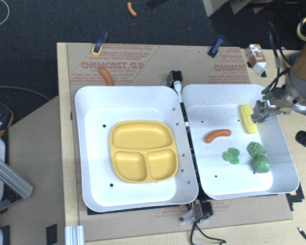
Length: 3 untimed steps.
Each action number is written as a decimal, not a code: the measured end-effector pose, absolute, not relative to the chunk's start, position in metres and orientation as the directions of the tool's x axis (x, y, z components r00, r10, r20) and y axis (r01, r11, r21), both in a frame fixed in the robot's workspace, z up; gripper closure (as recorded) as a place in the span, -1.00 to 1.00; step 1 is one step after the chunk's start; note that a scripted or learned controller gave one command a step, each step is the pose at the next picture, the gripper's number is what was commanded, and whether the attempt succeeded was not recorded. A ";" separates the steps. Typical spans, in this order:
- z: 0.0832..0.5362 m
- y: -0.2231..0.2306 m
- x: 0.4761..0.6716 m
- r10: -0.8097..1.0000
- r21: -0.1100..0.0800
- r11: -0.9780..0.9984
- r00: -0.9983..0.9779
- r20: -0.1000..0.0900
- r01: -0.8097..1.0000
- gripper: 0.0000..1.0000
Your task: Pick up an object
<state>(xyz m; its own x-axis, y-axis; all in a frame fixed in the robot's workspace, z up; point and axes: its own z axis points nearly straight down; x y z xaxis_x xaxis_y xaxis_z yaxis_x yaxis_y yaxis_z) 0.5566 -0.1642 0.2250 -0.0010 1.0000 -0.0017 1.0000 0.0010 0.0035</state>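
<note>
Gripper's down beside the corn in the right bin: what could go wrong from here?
The gripper sits at the corn's right edge, not centred, so a close may only nudge it aside. The right bin's wall lies just beyond, leaving little room. The corn could also roll toward the sausage.

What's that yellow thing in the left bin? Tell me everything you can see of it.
The yellow tray is a divided plate that looks like smooth matte plastic, with rounded corners. It has three compartments: one wide one along the far side and two smaller ones side by side nearer the camera. It lies flat, right way up, about in the middle of the left bin, resting on the bin's floor. Nothing lies in it, and nothing else touches it.
</note>
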 end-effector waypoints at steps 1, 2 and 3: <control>0.228 -0.109 0.588 1.000 0.005 0.007 -0.007 0.000 1.000 1.00; 0.235 -0.069 0.621 1.000 0.006 0.006 -0.006 0.000 1.000 1.00; 0.226 -0.046 0.624 1.000 -0.001 0.003 -0.003 0.000 1.000 1.00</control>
